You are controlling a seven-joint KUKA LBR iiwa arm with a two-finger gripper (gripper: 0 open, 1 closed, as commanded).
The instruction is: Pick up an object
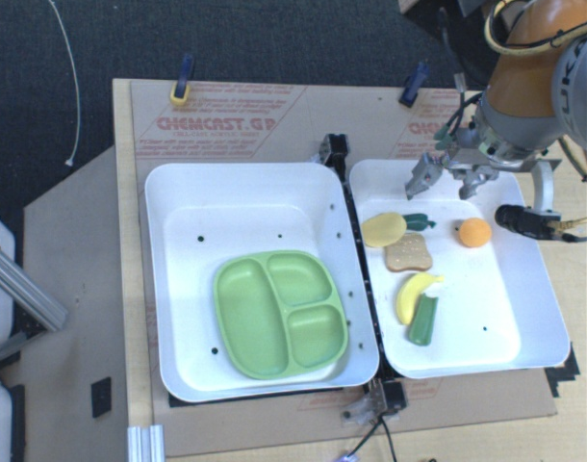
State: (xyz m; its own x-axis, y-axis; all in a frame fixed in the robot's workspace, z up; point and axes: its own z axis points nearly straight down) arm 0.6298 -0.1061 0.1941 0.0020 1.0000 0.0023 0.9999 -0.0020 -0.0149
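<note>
The bench carries two shallow white bins side by side on a brown board printed with red lettering. The left bin (168, 210) holds a green divided tray (279, 311), three compartments, lying flat toward the bin's near right side. The right bin (524, 325) holds the small food items, all gathered in its left half and far middle: a yellow rounded piece (382, 229) near the far left wall, with a small dark green piece (419, 222) just beside it on its right; a tan slice of toast (408, 253) touching the yellow piece's near edge; a banana (413, 295) nearer the camera, and a dark green cylinder (422, 320) (it may be a cucumber) lying against the banana's right side. An orange ball (474, 233) sits apart from the others, toward the bin's far right. The arm comes in from the upper right, its orange band above the wrist, and the gripper (447, 179) hangs over the far edge of the right bin, above and behind the yellow piece and the orange ball. Its two fingers are spread apart, one (421, 178) toward the left and one toward the right, with nothing between them. A black clamp (334, 148) sits at the far end of the seam between the bins, and two blue clips hold the board's far edge.
</note>
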